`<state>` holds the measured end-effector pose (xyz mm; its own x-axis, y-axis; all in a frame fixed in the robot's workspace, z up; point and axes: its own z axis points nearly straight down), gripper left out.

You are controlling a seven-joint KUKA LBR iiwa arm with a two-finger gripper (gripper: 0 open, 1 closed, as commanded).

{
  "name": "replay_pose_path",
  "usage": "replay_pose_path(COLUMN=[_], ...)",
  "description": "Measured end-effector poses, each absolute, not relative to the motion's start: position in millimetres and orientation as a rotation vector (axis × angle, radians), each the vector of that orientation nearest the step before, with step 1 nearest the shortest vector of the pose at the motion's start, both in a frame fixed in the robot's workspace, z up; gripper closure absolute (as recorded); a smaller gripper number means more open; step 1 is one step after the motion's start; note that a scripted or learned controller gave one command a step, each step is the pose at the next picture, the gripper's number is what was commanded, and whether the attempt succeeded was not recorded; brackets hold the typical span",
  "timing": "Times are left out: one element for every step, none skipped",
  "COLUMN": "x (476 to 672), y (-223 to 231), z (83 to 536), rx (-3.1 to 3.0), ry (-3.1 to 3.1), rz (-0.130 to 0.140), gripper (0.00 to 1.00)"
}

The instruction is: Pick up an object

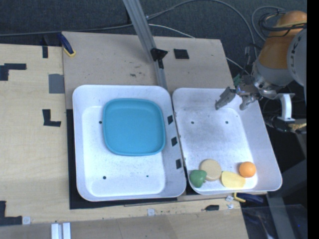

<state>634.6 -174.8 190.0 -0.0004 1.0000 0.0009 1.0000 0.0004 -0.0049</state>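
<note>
- A wooden tabletop carries two shallow white bins side by side, seen from above at a slant.
- The left bin holds a square blue plate lying flat near its middle.
- The right bin holds four small things bunched along its near edge: a green piece, a round beige piece touching it, a yellow piece just beside that, and an orange ball at the right end.
- The grey arm with its orange band reaches in from the right.
- The gripper hangs over the far right corner of the right bin, well apart from the four things.
- Its two fingers are spread, with nothing between them.
</note>
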Motion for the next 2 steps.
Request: replay_pose_path(x=[631.6,631.1], y=[-173.5,-172.8], z=[126.8,87.2], rx=[-2.218,-2.219], ry=[-2.219,-2.221], rz=[0.005,0.002], gripper=[0.0,0.0])
